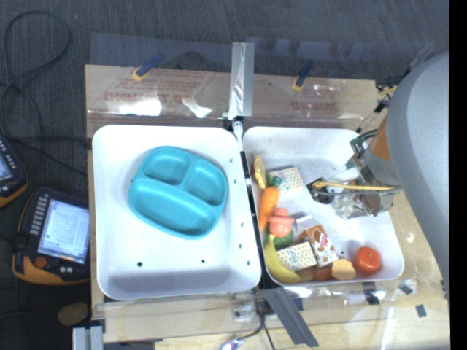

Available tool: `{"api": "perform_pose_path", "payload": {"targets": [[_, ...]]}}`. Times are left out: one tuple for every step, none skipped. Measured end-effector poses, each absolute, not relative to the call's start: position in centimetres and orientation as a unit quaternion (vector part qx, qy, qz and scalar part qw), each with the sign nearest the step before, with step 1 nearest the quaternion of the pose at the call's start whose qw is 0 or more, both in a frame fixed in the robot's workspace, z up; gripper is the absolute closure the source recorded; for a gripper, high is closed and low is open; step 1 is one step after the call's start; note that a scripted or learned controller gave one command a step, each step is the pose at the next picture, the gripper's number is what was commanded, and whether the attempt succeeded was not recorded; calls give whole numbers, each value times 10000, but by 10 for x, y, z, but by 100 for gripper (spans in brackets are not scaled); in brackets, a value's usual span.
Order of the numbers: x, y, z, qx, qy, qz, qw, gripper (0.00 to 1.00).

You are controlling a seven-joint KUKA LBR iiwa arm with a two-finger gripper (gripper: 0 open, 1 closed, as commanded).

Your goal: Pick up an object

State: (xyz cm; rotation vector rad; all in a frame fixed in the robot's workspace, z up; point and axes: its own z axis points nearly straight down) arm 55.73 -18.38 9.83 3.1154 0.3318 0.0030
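The right bin (321,141) holds a pile of toy food along its left and front sides. There is a small banana (257,172), a carrot (268,201), a pale printed box (286,179), a pink-red fruit (281,224), a large banana (277,262), two more small boxes (299,255) (319,243) and a red tomato (367,259). My gripper (352,204) hangs low over the bare right-middle of this bin, to the right of the pile and above the tomato in the view. Nothing shows between its tips.
The left bin (117,268) carries a blue divided plate (179,189). A thin wall (246,217) separates the two bins. The grey arm (423,144) covers the right bin's far right side. A tablet pendant (51,235) lies off the bench at left.
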Motion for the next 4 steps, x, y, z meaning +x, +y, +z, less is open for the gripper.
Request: {"api": "perform_pose_path", "payload": {"targets": [[528,-177,246,9915,1298,-24,10,100],[483,-225,283,9845,1754,-24,0,100],[483,-224,291,9843,1764,-51,-7,100],[483,-224,284,9875,1576,-30,4,100]]}}
